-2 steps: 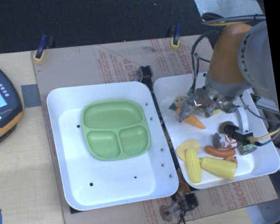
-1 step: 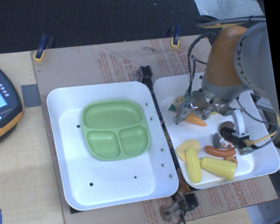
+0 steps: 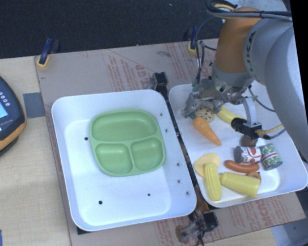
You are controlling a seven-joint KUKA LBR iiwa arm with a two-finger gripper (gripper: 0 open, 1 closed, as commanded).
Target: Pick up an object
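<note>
we see the gripper (image 3: 198,107) low in the right bin (image 3: 289,185), the carrot (image 3: 206,129) lying just below it, apart, and we cannot tell its jaws' state.

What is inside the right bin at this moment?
The right bin holds a carrot, a corn cob, a yellow block, a sausage, a small green can and a banana. The gripper and arm cover its far corner, so anything beneath stays hidden.
</note>
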